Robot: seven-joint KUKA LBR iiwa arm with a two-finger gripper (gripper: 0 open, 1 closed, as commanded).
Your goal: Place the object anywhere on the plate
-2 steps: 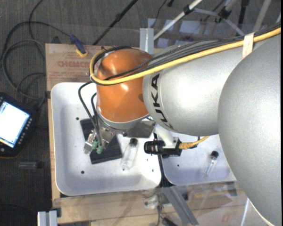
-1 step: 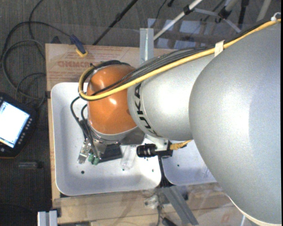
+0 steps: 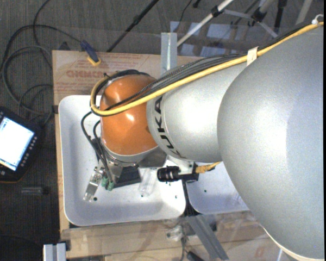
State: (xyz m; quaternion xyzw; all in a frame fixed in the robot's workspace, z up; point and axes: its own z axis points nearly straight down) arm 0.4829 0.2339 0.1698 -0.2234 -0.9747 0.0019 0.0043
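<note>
Arm over left bin (image 3: 70, 145), gripper (image 3: 98, 181) low at lower left of frame; its grip state cannot be told; object and plate hidden, progress unclear.

A lit tablet (image 3: 10, 143) lies on the carpet left of the bench (cables (image 3: 27, 48) nearby).

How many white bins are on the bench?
2. The left bin sits under the arm's orange band. The right bin peeks out beside it, mostly covered by the grey arm, which may hide things inside.
</note>
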